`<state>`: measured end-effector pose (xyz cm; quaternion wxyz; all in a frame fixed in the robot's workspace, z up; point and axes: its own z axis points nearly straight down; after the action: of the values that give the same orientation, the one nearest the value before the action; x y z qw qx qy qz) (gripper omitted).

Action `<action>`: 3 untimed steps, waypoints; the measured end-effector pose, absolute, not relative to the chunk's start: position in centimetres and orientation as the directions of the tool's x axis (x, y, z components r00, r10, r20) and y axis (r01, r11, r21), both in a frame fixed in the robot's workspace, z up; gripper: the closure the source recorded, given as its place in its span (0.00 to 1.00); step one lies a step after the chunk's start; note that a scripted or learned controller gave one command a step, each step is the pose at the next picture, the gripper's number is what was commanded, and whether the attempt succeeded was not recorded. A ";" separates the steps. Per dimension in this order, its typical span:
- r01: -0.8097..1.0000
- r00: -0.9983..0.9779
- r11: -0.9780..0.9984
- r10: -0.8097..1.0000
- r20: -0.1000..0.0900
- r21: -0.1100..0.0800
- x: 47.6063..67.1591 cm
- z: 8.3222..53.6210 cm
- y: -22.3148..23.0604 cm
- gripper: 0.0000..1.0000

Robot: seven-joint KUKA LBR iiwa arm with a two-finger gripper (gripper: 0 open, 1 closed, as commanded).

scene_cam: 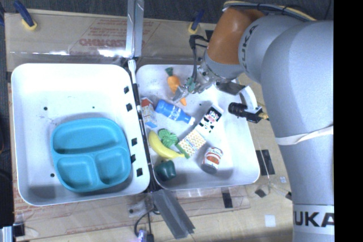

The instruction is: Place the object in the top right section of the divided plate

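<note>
two white bins are sitting side by side on the bench, the left bin (22, 122) holding a blue plate (89, 153) and the right bin (249, 170) a loose heap of toys. the gripper (186, 88) is hanging low at the heap's far end, just beside a carrot (173, 83), probably its target; whether its fingers are apart or together i cannot tell. the carrot is lying with its long axis running up-down in view, green top pointing away.
</note>
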<state>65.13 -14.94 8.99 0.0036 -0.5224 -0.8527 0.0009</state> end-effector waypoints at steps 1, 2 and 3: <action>0.835 -0.551 0.551 0.835 0.003 -0.004 63.2 19.0 -7.8 1.00; 0.834 -0.552 0.552 0.834 0.004 -0.007 57.8 18.9 -3.5 1.00; 0.830 -0.558 0.558 0.830 0.004 -0.007 50.1 21.5 3.4 1.00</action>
<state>50.13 3.43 21.45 0.0034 -0.4700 -0.8827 0.0023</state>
